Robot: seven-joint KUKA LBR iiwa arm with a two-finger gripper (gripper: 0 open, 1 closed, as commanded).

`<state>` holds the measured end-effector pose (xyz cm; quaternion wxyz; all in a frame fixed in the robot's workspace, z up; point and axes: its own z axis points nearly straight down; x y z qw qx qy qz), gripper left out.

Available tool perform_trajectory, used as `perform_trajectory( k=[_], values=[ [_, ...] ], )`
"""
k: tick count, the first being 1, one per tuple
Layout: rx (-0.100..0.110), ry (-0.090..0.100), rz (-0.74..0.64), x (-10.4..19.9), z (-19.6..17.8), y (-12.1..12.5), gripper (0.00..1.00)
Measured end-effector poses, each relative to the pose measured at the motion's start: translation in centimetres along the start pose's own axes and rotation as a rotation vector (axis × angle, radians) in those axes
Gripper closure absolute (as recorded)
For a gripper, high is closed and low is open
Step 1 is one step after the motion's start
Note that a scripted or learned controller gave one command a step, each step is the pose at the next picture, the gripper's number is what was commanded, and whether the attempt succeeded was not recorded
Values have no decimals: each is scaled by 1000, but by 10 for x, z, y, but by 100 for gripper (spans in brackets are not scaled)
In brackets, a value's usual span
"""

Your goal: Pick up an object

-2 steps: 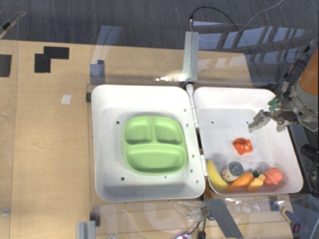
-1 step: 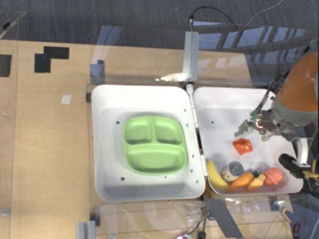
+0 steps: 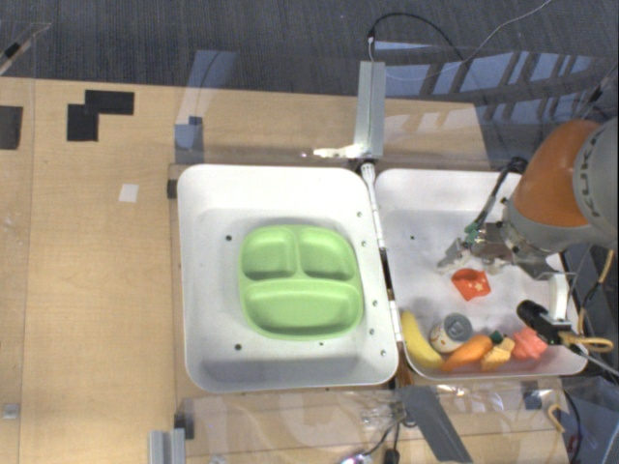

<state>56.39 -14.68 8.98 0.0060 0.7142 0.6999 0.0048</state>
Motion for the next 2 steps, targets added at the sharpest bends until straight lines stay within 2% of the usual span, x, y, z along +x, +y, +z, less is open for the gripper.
perform_trajectory(
  k=[1,2],
  values=[
    [1,0,22,-10,-1,-42,0],
    [12,3,-53,24,-33,-68,0]
  ],
)
